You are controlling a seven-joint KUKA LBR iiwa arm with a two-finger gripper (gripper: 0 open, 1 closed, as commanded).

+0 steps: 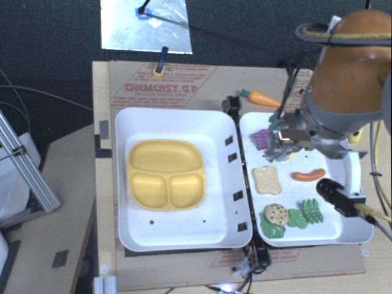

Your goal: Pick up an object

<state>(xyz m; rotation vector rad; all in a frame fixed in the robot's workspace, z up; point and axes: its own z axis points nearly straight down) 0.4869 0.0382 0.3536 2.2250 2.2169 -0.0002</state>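
My gripper [277,150] hangs low over the back half of the right bin [343,233]. It is right beside a purple bunch of grapes [261,139] and just above a pale cracker [266,180]. An orange-red sausage [308,175] lies to its right. Toward the bin's front sit a brown cookie [276,213] on a green lettuce leaf [271,227] and a cluster of green pea pods [312,211]. I see nothing held in the gripper.
The left bin [138,231] holds a yellow divided plate [165,173]. An orange carrot [260,98] lies on the cardboard behind the right bin. A shiny sheet [146,17] rests on the dark floor at the back.
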